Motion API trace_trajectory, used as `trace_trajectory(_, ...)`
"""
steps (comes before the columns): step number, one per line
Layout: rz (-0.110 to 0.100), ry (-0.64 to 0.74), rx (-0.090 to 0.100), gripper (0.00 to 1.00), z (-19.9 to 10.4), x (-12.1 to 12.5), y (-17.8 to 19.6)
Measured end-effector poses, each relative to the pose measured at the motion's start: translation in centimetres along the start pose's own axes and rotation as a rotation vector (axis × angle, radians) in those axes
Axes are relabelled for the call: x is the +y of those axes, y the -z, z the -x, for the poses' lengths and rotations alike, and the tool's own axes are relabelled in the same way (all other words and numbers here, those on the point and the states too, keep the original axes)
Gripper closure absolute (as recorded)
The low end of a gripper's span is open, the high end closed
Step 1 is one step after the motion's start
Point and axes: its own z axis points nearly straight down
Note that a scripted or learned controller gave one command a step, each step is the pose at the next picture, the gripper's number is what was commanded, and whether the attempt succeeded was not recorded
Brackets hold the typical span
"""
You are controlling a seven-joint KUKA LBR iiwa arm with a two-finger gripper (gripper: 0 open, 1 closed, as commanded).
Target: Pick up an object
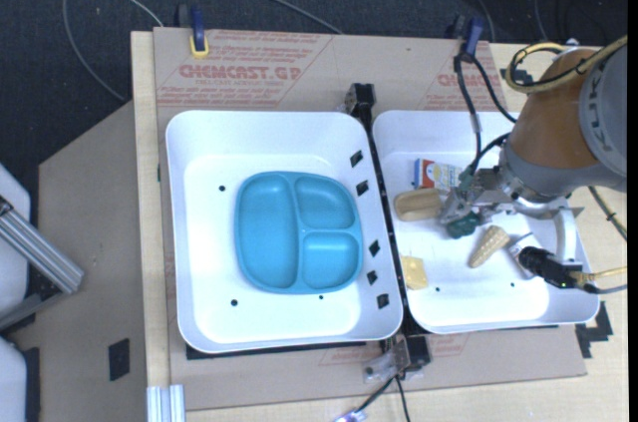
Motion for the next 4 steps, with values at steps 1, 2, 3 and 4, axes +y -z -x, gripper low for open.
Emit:
trace_trajectory(1, 0.004, 0.001, -0.002, 1.00, -0.3, -0.9, 5.4)
trace_trajectory(2, 0.003, 0.001, -0.003, 1.00, 0.5, -0.5, 10.2)
trace_trajectory(3, 0.005, 0.001, -0.003, 1.00, 1.4, -0.1, 15.0)
trace_trajectory(4, -0.002, 0.005, 0.001, 1.00, -4.5, -0.7, 13.7)
